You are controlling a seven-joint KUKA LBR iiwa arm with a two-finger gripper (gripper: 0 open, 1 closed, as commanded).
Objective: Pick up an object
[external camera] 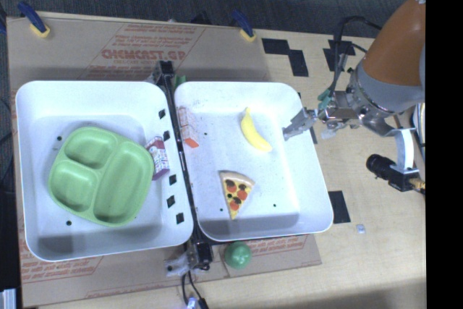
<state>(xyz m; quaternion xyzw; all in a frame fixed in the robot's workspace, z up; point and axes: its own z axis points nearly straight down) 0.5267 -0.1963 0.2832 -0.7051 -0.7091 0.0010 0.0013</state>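
Arm: the grey arm (394,83) with its orange band enters from the right edge of the frame, its wrist hanging over the counter just right of the right bin.
Tool: the tool (298,125) sits at the right rim of the right bin, upper part, pointing left into the bin; whether it is open or closed cannot be told, and nothing is seen gripped in it.
Right bin: the white right bin (307,184) occupies the middle of the frame and holds three items.
Banana: a yellow banana (254,132) lies in the upper middle of the right bin, just left of the tool and apart from it.
Pizza slice: a toy pizza slice (235,192) lies lower centre in the right bin, below the banana.
Small packet: a small red-and-white packet (185,128) lies against the left wall of the right bin.
Left bin: the white left bin (29,155) fills the left half of the frame.
Plate: a green divided plate (100,174) lies in the middle of the left bin.
Wrapper: a dark red wrapper (158,156) touches the plate's right edge.
Green ball: a green ball (236,254) rests on the counter (376,250) below the right bin's lower rim.
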